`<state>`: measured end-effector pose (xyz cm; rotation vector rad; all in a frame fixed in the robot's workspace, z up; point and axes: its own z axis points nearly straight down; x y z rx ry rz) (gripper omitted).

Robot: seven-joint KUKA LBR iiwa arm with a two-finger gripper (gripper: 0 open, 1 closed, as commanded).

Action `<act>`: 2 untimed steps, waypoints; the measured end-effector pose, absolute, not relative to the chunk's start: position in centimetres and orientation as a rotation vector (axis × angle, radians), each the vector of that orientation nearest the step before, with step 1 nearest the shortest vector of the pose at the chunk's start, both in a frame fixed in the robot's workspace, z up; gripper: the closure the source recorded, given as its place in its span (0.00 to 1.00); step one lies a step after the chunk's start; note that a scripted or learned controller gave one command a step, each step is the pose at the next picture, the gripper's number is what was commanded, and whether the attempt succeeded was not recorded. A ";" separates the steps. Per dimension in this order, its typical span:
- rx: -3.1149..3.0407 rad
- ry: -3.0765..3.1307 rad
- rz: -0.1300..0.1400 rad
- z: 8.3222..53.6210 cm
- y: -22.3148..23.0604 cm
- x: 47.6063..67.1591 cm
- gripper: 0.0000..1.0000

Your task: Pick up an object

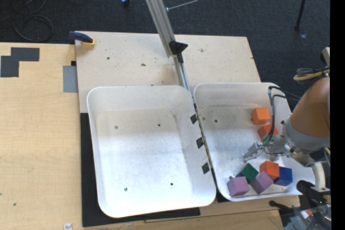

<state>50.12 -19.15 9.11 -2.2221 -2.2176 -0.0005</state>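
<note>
**A:** Where did we have the end effector point(257, 151) at that moment?

**B:** Low inside the right bin point(232, 95), toward its right side, with the arm point(311, 116) coming in from the right. We saw its metal prongs spread apart and nothing between them, so we judged it released.

**A:** And the things we might lift?

**B:** All in that right bin. An orange block point(261, 115) sat on the far side of the end effector, with a second orange piece point(265, 131) just beyond the prongs. On the near side lay a cluster: a green block point(249, 172), a purple block point(237, 186), another purple block point(262, 181), an orange-red block point(269, 168) and a blue block point(284, 175), packed close together.

**A:** Which did we reckon closest?

**B:** The green one, just near of the tips. As cubes they offered no long axis to line up with. Our worry was the crowding: neighbours touching could block one finger.

**A:** And the left bin point(108, 95)?

**B:** Well apart on the worktop point(129, 56), no part in this move.
</note>
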 end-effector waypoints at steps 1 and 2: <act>-2.229 -2.209 -0.001 10.2 -19.2 50.1 1.00; -2.221 -2.223 -0.001 14.5 -18.8 50.4 1.00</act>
